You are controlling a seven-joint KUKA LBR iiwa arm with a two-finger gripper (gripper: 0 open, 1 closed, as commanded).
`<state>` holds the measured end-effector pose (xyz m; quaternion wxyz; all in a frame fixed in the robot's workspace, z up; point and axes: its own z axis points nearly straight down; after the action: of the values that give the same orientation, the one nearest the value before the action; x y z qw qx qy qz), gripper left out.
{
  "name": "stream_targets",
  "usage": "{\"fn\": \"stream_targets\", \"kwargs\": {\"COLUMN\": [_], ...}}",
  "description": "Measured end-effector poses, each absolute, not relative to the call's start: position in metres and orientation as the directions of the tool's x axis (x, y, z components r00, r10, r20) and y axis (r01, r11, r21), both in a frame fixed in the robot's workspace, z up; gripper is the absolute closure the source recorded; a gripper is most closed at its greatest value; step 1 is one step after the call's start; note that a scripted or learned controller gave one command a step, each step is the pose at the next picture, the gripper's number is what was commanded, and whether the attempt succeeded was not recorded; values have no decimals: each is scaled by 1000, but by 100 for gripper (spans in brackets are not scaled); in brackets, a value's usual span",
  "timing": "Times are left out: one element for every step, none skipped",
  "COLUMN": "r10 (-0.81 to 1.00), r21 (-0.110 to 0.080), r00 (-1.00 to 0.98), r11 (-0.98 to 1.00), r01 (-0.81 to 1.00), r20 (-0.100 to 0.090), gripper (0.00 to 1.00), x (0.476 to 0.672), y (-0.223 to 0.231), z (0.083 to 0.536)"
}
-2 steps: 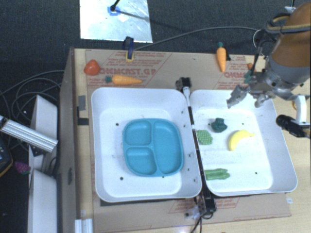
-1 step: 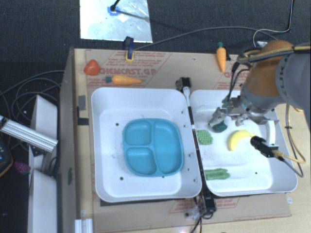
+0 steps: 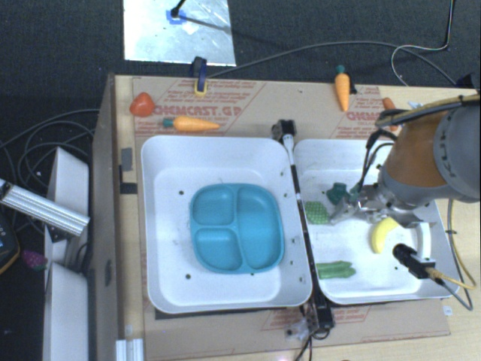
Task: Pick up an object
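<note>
Object candidates lie in the right bin [image 3: 353,150]: a yellow banana [image 3: 382,235], a green pod [image 3: 334,270], a green textured piece [image 3: 318,214], and a dark teal piece [image 3: 336,194] near the tool [image 3: 353,205]. Which one the program targets cannot be determined.

Largest items first. The desk [image 3: 248,100] carries both bins. The left bin [image 3: 161,164] holds a blue plate [image 3: 235,227]. The arm [image 3: 428,156] reaches into the right bin from the right, and its bulk covers part of that bin.

The tool is low over the bin floor, between the teal piece and the banana. Its opening cannot be determined, and no item is visible in its grip.

Probable faults from this position:

- Crowding. The teal and textured pieces lie close together just beside the tool. A closing stroke may catch the edge of one and push the other aside, yielding a partial or empty grasp.
- Divider contact. The textured piece sits near the wall shared by the bins; a grasp there may strike the wall.
- Slip. The banana is curved and smooth; an off-centre pinch would likely squeeze it out.
- Cable drag. A black cable [image 3: 368,168] hangs near the wrist and may snag.

Two carrots [image 3: 192,124] [image 3: 343,89] and a tomato [image 3: 141,104] lie on the desk outside the bins.
</note>
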<state>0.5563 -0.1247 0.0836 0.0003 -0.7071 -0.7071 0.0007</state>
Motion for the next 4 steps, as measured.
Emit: {"fn": "stream_targets", "kwargs": {"r10": [1000, 1000, 1000, 1000], "r21": [6, -1, 1, 6], "r00": [-1, 0, -1, -3], "r11": [1, 0, 1, 3], "r01": [1000, 1000, 1000, 1000], "r20": [-3, 1, 0, -3], "gripper": [0, 0, 0, 0], "x": [613, 529, 486, 551], "y": [-171, -153, -159, -189], "z": [130, 84, 84, 174]}}
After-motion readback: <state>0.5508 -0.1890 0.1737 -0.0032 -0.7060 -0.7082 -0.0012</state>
